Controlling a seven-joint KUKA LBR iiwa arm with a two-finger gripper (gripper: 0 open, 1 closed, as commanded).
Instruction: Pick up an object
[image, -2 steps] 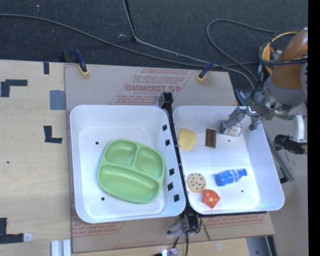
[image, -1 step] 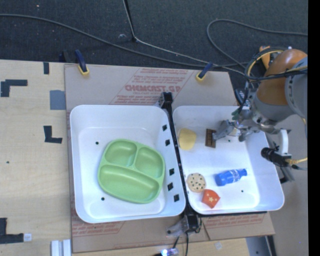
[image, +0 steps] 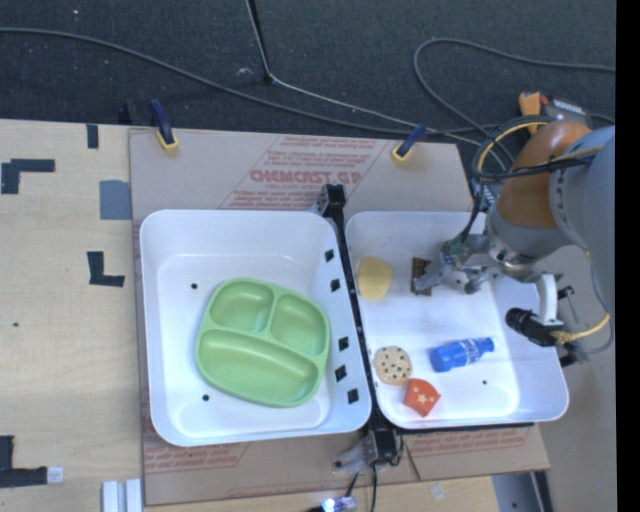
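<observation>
My gripper (image: 428, 275) hangs low in the right bin (image: 530, 395), near its back, fingers pointing left with nothing visible between them. A pale yellow lump (image: 374, 277) lies just left of the fingertips, apart from them. Nearer the front lie a round cookie (image: 392, 365), a red-orange piece (image: 421, 397) and a blue bottle (image: 460, 353) on its side. A green divided plate (image: 264, 341) rests in the left bin (image: 165, 300).
A black divider (image: 345, 300) runs between the two bins. The arm's grey body and orange band (image: 540, 165) stand over the right bin's back right corner. Cables trail across the dark floor behind the bench. Two clamps hold the cardboard sheet's back edge.
</observation>
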